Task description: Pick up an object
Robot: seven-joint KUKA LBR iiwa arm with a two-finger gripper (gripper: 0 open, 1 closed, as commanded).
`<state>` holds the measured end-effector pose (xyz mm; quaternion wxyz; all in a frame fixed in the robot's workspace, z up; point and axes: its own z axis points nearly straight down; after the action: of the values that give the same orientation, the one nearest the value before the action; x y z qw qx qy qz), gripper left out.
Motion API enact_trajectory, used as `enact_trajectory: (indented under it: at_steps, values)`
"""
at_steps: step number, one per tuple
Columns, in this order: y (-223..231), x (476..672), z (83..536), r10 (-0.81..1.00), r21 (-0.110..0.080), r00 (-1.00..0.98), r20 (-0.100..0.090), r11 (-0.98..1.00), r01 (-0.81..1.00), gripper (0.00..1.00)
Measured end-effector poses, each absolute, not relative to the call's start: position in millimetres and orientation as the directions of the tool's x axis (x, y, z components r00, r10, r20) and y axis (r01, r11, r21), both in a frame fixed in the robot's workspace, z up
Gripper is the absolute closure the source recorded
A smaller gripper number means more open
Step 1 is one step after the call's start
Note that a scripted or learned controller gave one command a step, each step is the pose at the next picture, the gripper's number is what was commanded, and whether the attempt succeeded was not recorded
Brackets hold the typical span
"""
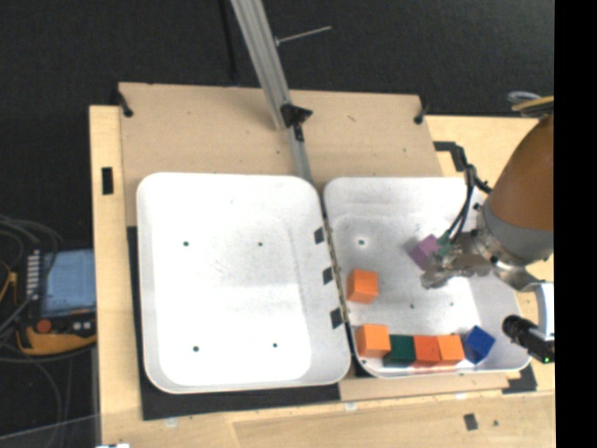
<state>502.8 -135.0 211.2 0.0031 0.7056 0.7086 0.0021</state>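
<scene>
now the table point(107, 250) carries two shallow white bins side by side. the left bin point(233, 278) shows a bare white floor with a few small dark dots. the right bin point(392, 203) holds the blocks: one orange block point(363, 286) sits alone near the divider, and along the near wall runs a row of an orange block point(375, 340), a green block point(402, 350), two more orange blocks point(438, 349) touching each other, and a blue block point(478, 343) tilted at the row's right end. a small purple block point(426, 249) lies further back in the right bin, well apart from the row. the arm point(522, 194) reaches in from the right, and its tool point(437, 271) sits right at the purple block; whether the tool is apart, together or clamped on that block, i cannot tell. the purple block looks pale violet, partly covered by the tool.
</scene>
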Motion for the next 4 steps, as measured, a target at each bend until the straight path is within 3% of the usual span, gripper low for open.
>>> enact_trajectory:
  at_steps: [1,2,4]
  values:
    - [-135.9,504.7,249.7,1.000,0.006,-0.005,-0.002,0.005,1.000,1.00]
    - [-87.1,537.1,247.0,1.000,0.003,-0.008,0.001,0.008,1.000,1.00]
    - [2.2,576.4,250.2,1.000,0.003,-0.008,0.001,0.008,1.000,1.00]
